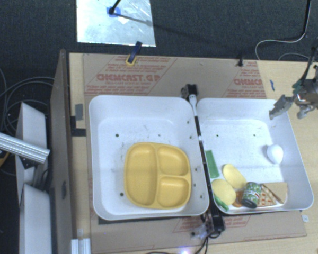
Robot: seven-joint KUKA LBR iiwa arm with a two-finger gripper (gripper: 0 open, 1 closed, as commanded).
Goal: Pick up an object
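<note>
While the gripper is hovering spread and empty over the right bin's far edge, the approach is only beginning; next it needs lowering toward the white egg nearby.

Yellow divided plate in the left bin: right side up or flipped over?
Right side up: the yellow divided plate shows three recessed compartments facing the camera, lying flat in the left bin.
</note>
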